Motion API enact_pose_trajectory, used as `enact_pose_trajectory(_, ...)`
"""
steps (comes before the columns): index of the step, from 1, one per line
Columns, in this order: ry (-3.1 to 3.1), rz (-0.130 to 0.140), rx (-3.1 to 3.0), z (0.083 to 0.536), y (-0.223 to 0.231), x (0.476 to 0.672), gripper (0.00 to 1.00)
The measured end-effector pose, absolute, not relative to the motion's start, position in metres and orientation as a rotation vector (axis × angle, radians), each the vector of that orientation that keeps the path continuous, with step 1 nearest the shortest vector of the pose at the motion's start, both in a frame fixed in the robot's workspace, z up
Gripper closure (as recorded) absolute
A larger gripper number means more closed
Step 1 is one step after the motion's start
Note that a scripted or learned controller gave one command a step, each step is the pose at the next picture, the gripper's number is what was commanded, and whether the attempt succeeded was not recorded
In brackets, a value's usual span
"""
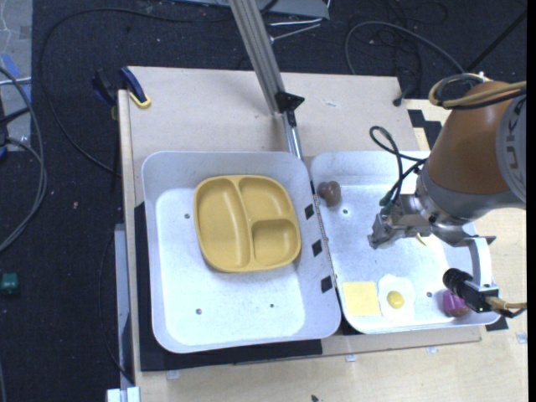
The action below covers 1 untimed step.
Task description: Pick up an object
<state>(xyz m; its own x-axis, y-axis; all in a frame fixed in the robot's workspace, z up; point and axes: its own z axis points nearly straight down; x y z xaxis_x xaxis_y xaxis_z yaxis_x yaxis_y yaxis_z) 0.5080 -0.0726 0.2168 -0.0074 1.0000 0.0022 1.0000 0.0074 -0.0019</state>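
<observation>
**Over the right bin, end effector low**

Over the right bin (352, 170) my end effector (383, 234) hangs close above the white floor, near the bin's middle. Whether it is released or clenched I cannot tell; nothing visible sits in it. My grey wrist and orange band rise toward three o'clock.

From the end effector, a small brown object (329, 193) lies at ten o'clock, near the bin's left wall. At seven o'clock rests a flat yellow square (361, 298), and just beside it, at six o'clock, a white fried-egg toy (395, 296) with a yellow centre. At four o'clock a purple object (454, 303) sits near the bin's lower right corner, beside a black part of my hardware.

Well apart at nine o'clock, the left bin (167, 308) holds a yellow divided plate (247, 223), lying flat. Both bins rest on the table (209, 107).
</observation>
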Motion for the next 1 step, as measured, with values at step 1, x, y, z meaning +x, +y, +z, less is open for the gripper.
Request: enact_pose_trajectory(1,-2.228,0.001,-2.21,0.211,-0.0169,0.4979,1.0)
